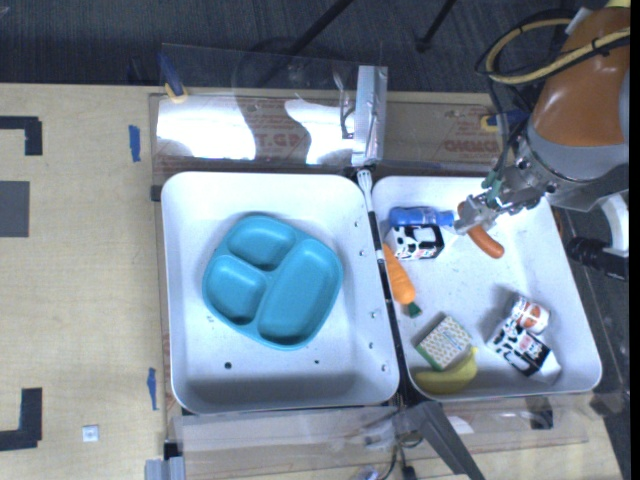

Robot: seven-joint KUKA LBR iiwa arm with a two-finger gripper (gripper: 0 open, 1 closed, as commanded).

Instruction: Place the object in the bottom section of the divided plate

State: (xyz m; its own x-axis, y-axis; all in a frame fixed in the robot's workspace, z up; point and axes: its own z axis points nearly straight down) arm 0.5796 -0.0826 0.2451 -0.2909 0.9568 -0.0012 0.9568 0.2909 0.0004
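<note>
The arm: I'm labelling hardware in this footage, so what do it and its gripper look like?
The arm is bulky and rounded, with an orange band above a grey wrist section. Yellow and black cables loop beside it. The gripper is a small, dull grey metal piece at its tip.

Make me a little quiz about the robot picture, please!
1. True or false: the blue plate sits in the left bin.
2. Which lies closest to the gripper? A) banana B) sausage C) carrot
3. How many sections does the plate have?

Key: 1 true. 2 B. 3 three.
</note>
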